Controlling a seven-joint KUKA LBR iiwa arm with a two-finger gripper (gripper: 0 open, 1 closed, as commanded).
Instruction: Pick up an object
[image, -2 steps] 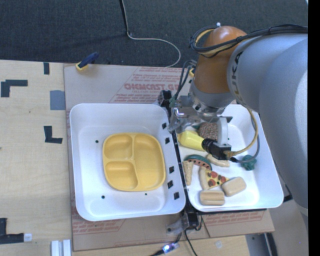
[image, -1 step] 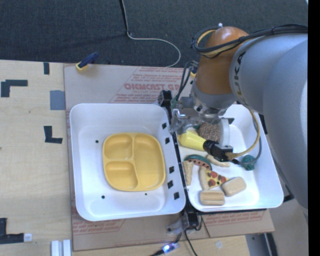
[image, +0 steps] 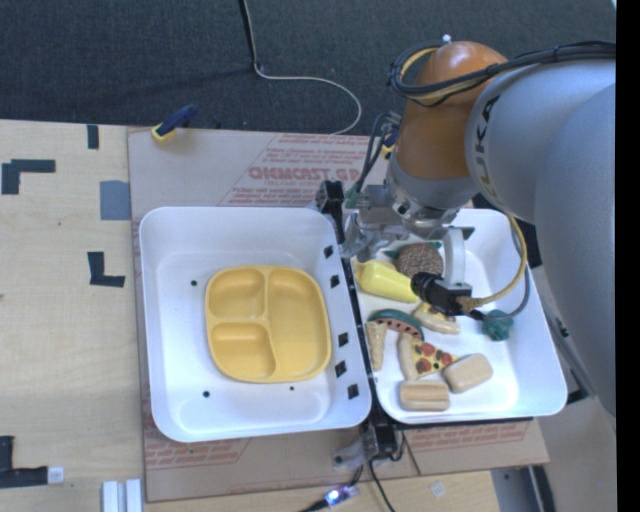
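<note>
A bench covered by a cardboard sheet (image: 250, 175) bears two shallow white bins side by side, seen from above at a slant. Far left on the cardboard lies a small blue and yellow clip (image: 173, 122). The left bin (image: 170, 300) holds a yellow divided tray (image: 268, 322), lying flat near its middle, with three compartments. The right bin (image: 535, 370) holds a cluster of toy food. Nearest the shared wall is a yellow wedge (image: 385, 281), and just right of it, farther back, a dark brown round piece (image: 420, 260). Nearer the viewer lie a green and red slice (image: 397, 319), a narrow tan strip (image: 377, 343), a pizza slice (image: 424, 357), a pale banana-like piece (image: 437, 320), a tan roll (image: 466, 373) and a flat tan bread piece (image: 424, 396) at the near edge. A small teal piece (image: 497, 324) lies to the right of the cluster. The grey arm with its orange band (image: 445, 100) reaches in from the right, and the gripper (image: 375, 232) hangs over the far left part of the right bin, just above the yellow wedge and the brown round piece. Whether it touches either cannot be told, and the view does not show whether the jaws are released or clenched. A black cable (image: 300, 70) trails over the dark floor beyond the bench.
</note>
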